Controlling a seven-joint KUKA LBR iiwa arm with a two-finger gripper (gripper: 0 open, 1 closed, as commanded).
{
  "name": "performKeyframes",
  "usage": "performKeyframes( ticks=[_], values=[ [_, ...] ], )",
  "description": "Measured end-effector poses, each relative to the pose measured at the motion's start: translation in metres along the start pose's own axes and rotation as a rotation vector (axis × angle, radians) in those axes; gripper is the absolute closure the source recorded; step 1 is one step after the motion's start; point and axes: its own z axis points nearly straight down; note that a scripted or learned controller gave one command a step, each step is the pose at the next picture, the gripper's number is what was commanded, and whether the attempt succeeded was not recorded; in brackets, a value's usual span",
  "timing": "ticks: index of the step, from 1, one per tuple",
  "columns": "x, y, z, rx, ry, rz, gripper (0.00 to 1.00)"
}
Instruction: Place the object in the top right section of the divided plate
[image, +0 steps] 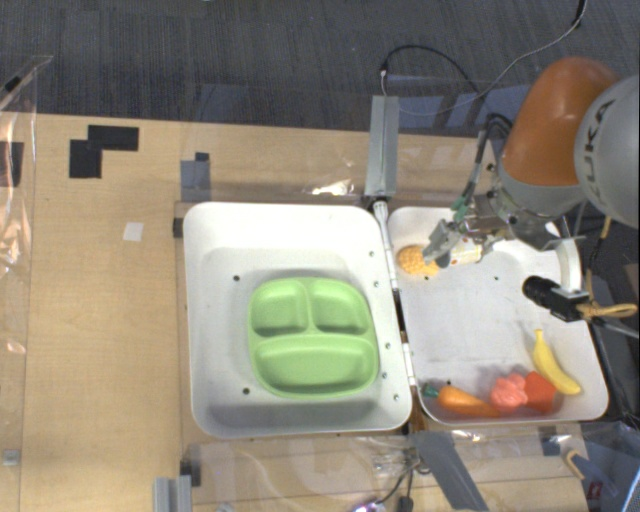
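A green divided plate (312, 335) lies in the left white bin (215, 300), with two small sections at the far side and one large section at the near side. In the right bin (480, 320), a round yellow-orange waffle-like piece (413, 261) rests near the far left corner. My gripper (436, 252) hangs right beside that piece, at its right edge, reaching down from the grey and orange arm (555, 130). Whether the piece sits between the fingers is hidden at this angle.
Along the right bin's near edge lie an orange carrot (462, 400), a pink piece (508, 392), a red-orange piece (541, 388) and a yellow banana (553, 363). A metal divider (381, 160) rises between the bins at the far side.
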Motion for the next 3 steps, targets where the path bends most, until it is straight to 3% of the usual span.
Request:
performKeyframes(
  ticks=[1,2,3],
  values=[
    [0.076,-0.005,0.027,0.003,0.0,-0.216,1.0],
    [0.058,-0.061,0.022,0.002,0.0,-0.061,1.0],
    [0.076,-0.038,-0.051,0.0,-0.001,-0.481,1.0]
  ],
)
